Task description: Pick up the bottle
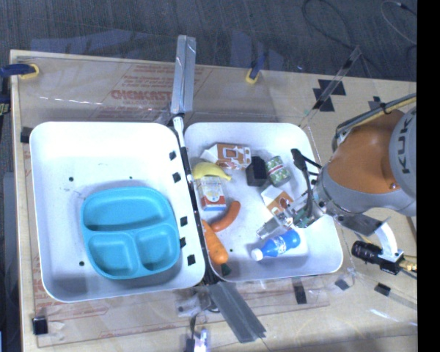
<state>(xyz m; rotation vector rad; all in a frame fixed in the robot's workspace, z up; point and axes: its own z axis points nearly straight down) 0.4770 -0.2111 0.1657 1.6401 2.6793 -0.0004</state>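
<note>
In the right bin point(323, 259), claw point(279, 224) sits just above the blue-labelled bottle point(279, 244); finger state cannot be told.

Single fixed camera, mounted above the bench point(73, 72), looking down at a slant. Both white bins fall in frame: left bin point(51, 160), right bin point(319, 259). Arm point(367, 163) enters from the right. Moderate distance.

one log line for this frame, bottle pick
phase: approach | gripper: right bin, just above bottle | bottle: lying on its side near front wall, not lifted | left bin: blue tray
</note>
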